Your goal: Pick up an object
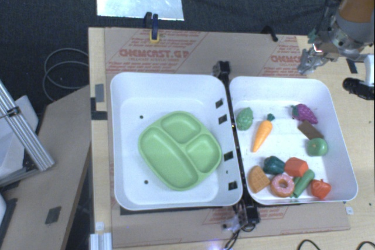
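Objects for picking all lay in the right bin [337, 126] — toy food, none singled out. Carrot [262, 133] lay near the bin's middle, long axis on a diagonal, green top toward upper right, tip toward lower left. Green leafy piece [244, 119] sat just beside it on the left. Purple grapes [304, 113] sat near the far right wall, with a brown block [310, 130] and a green round fruit [317, 147] below them. Near the front edge a cluster touched or overlapped: orange waffle-like piece [258, 179], dark teal item [273, 164], pink donut [283, 185], red-orange piece [296, 166], green pod [303, 183] lying diagonal, red tomato-like item [320, 188]. Exact shapes in that cluster were hard to make out.

Left bin [126, 126] held a green divided plate [179, 150], its long axis diagonal.

End effector [310, 60] hung over the table [176, 52] beyond the right bin's far edge, well apart from all the food, holding nothing; whether its tips were spread or together I cannot tell — too small and blurred. Arm was cut off at the frame's right edge.
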`<move>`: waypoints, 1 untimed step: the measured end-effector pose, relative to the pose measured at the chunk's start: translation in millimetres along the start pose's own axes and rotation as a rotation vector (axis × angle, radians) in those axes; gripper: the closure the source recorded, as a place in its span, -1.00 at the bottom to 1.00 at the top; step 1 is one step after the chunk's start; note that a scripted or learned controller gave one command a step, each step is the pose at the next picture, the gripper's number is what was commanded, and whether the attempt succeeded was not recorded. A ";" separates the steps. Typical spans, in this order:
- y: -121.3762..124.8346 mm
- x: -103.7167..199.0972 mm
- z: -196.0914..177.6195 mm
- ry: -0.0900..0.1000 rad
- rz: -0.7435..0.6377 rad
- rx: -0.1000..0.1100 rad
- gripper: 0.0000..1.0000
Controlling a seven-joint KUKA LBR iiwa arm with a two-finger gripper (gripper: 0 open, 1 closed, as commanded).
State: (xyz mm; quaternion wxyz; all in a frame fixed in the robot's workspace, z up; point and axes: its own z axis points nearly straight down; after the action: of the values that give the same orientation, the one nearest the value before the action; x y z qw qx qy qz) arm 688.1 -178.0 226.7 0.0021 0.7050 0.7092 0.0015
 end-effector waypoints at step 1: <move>-18.2 40.4 6.5 0.001 -0.001 0.005 1.00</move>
State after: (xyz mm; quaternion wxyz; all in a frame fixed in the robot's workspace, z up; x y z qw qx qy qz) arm 669.7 -137.7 220.0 -0.0001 0.7045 0.7097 0.0004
